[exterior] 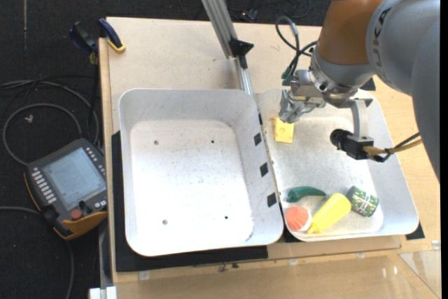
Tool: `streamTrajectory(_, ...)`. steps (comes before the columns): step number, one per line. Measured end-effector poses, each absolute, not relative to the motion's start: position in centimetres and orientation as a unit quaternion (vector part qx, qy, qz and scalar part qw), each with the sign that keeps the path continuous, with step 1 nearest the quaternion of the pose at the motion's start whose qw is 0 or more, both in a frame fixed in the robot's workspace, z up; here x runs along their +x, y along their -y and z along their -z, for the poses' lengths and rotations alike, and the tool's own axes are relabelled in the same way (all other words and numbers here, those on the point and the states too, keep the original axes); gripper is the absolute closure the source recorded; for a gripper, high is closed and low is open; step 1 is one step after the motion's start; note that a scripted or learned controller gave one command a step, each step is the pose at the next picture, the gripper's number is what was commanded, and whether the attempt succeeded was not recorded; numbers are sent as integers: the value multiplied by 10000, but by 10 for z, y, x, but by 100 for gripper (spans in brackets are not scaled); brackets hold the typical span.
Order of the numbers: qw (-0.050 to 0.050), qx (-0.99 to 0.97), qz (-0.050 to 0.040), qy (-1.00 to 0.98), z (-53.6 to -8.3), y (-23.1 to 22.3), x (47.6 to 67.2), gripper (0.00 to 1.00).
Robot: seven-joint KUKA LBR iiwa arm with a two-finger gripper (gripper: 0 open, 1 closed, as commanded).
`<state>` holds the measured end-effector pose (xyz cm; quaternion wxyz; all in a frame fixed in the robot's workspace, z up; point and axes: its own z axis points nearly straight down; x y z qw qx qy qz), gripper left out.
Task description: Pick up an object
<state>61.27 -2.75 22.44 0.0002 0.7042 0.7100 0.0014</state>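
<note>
The yellow block point(283, 131) lies in the right bin point(392, 171), at its far left part, close to the wall that meets the left bin point(185, 171). My gripper point(290, 113) hangs right over the block's far edge, with the fingertips at or just above its top; from this slanted view I cannot tell whether they touch it. The fingers point(285, 108) point down and look close together, but the wrist hides the gap, so I cannot tell if they are spread or pressed together. Nothing shows between them.

Further out in the same bin, at the near side, four things lie in a loose cluster: a green curved piece point(305, 192), just nearer than it a red round object point(298, 218), beside that a yellow bottle-like shape point(329, 212) lying tilted, and to its right a small green-patterned can point(363, 201). All of these sit well apart from the block and from my gripper. A black fitting with an orange cable point(353, 143) hangs off my wrist over the middle of the bin.

On the floor at the left rests the teach pendant point(68, 185).
</note>
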Motion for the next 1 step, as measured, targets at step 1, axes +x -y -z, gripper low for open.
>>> streamTrajectory(1,-2,7041,-16,-7101,-234,-33,608,100)
